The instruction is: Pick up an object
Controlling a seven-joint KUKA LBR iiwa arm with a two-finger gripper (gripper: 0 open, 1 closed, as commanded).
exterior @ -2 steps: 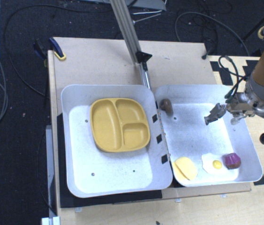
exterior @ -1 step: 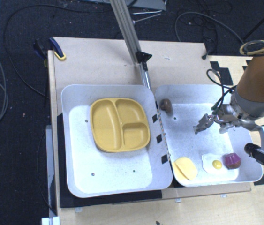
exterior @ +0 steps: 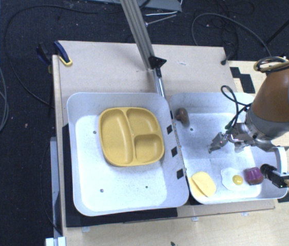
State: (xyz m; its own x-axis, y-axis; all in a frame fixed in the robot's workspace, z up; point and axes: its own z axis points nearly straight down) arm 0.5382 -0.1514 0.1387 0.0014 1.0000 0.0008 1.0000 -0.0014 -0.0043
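the end effector [exterior: 217, 143] is seen open and unladen above the right bin [exterior: 206, 124]; nearby in that bin lie a fried egg toy [exterior: 233, 179], purple piece [exterior: 253, 175], yellow slice [exterior: 204, 183], brown object [exterior: 181, 116].

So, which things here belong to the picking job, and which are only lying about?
Belonging to the job:
- grey two-finger gripper, above the right white bin
- small brown rounded object
- yellow wedge-shaped piece
- toy fried egg
- small purple block

Only lying about:
- yellow divided plastic plate in the left white bin
- blue-and-yellow clamp
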